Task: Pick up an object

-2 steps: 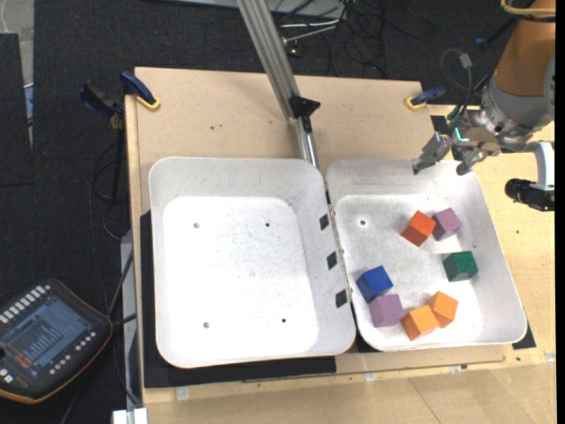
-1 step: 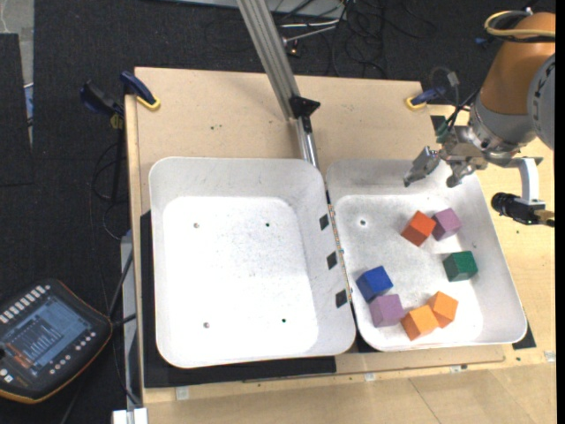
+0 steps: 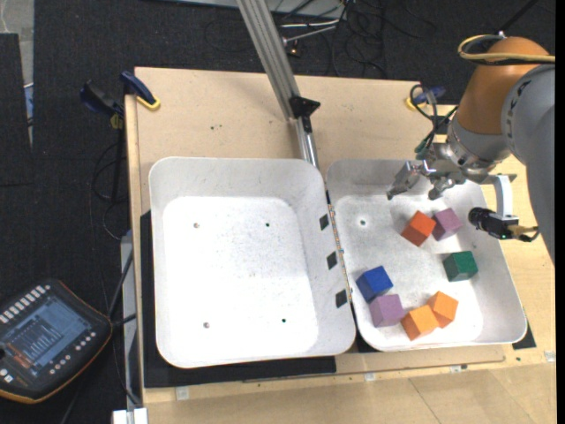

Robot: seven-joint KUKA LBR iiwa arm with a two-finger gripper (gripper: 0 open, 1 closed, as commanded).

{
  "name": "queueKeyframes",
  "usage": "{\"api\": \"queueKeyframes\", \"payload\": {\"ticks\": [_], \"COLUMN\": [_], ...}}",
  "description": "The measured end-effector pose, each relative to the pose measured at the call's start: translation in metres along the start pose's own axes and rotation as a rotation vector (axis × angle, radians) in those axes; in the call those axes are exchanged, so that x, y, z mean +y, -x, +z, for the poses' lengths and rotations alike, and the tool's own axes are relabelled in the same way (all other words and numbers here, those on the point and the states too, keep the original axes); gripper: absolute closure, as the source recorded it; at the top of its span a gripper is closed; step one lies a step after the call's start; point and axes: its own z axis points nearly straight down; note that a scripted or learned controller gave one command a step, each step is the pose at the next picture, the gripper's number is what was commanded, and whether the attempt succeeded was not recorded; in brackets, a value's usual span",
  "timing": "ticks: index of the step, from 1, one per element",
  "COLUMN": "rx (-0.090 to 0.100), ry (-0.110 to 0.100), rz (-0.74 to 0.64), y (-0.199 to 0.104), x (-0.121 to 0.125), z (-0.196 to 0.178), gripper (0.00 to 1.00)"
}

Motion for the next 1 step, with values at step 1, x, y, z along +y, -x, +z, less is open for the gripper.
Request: {"api": "queueKeyframes", "payload": {"ticks": [1], "rx": [-0.001], "ry": [0.002], "rz": [0.0], "y": [-0.0007], "x": [-0.0001], "z": [0.0278], "gripper": [0.0]}}
